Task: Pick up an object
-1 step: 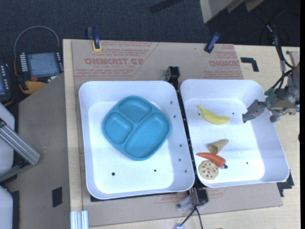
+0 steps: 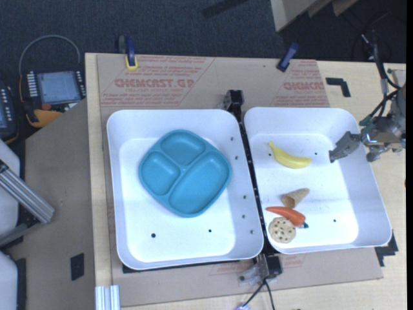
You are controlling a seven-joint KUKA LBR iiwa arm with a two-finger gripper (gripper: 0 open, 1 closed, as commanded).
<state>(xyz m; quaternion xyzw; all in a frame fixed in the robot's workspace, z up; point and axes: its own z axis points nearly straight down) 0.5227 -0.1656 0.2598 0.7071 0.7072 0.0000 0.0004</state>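
On the desk [image 2: 71, 173] stand two shallow white bins next to each other. The left bin [image 2: 129, 237] carries a blue plate [image 2: 184, 172] with three compartments; the plate lies flat, a little above the middle of the bin.

The right bin [image 2: 348, 218] holds four small things. A yellow banana [image 2: 289, 157] lies in the upper left part of this bin. Lower, near the left wall, there is a tan cone-shaped piece [image 2: 295, 197], and just under it a red-orange carrot or pepper [image 2: 286, 215] lies across, touching or almost touching the cone. Just below the carrot sits a round cookie [image 2: 281, 230] with dark spots, close to the front left corner.

The pincer [image 2: 342, 148] comes in from the right side, over the upper right part of the right bin. Its dark tip points to the left, toward the banana, but it stays well apart from it, with bare white bin floor between them. Nothing is seen between the fingers. How wide the pincer is open I cannot tell, because the fingers look like one dark shape from this angle.
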